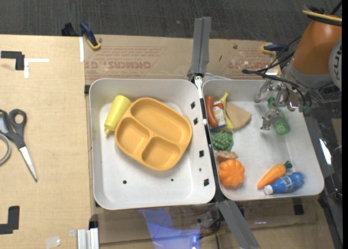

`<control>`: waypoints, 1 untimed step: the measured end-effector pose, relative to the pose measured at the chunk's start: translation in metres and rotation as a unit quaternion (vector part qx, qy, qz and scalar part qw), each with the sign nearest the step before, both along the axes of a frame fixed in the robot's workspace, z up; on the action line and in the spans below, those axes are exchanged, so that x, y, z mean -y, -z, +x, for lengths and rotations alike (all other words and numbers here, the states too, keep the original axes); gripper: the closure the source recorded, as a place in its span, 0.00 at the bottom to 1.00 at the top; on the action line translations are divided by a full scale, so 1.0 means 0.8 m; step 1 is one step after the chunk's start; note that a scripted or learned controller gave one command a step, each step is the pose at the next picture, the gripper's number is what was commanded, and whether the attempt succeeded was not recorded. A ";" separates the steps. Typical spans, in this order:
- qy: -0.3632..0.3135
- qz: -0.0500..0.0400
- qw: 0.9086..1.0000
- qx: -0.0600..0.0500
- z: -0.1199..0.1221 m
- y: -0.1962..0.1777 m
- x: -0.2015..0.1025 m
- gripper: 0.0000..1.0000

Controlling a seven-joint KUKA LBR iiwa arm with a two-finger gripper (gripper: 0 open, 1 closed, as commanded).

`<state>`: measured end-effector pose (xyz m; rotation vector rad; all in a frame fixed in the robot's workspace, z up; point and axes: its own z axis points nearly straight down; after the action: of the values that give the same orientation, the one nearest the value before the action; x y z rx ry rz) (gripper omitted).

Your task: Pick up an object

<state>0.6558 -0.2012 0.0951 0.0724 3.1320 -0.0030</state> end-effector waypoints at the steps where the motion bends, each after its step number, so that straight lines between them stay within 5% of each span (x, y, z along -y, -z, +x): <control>1: -0.002 -0.001 1.000 0.004 0.003 -0.014 -0.001 1.00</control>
<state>0.6580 -0.2000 0.1067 0.0674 3.1246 -0.0056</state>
